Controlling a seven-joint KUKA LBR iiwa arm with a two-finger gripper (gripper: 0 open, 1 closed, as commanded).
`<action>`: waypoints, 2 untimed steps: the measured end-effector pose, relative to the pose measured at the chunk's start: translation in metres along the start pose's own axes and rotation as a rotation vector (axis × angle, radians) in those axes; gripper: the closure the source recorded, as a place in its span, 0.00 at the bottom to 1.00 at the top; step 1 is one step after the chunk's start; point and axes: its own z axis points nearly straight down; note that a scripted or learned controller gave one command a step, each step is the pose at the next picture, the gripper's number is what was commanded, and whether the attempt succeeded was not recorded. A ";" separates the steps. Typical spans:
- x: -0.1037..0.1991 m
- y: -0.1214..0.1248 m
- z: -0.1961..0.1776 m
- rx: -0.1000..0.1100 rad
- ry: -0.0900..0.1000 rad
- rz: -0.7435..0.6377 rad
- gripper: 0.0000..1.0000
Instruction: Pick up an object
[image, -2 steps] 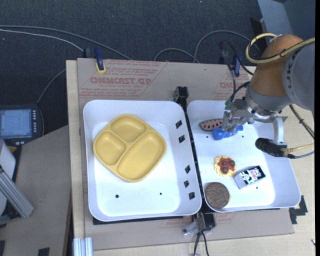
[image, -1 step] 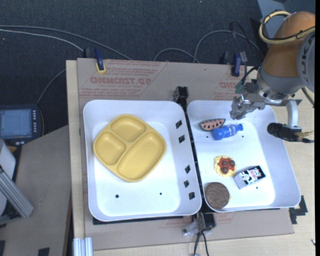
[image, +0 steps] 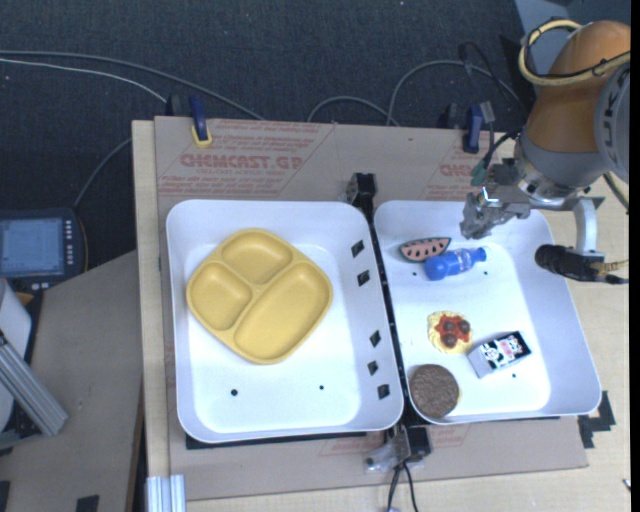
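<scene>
On the worktop (image: 250, 160), the left bin (image: 200, 400) holds a yellow divided plate (image: 259, 295). The right bin (image: 540, 300) holds a blue bottle (image: 452, 264) lying on its side beside a watermelon slice (image: 425, 248). The pincer (image: 480, 222) hangs just above the bottle; whether it is open or closed cannot be told.

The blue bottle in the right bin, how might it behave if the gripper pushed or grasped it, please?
The blue bottle lies on its side, so it would probably roll when nudged. It looks like smooth toy plastic, likely light and slippery. The watermelon slice lies close beside it and might get bumped.
</scene>
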 end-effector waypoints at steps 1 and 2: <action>0.052 -0.025 0.005 0.006 0.003 -0.003 1.00; 0.108 -0.036 -0.007 0.004 0.004 -0.005 1.00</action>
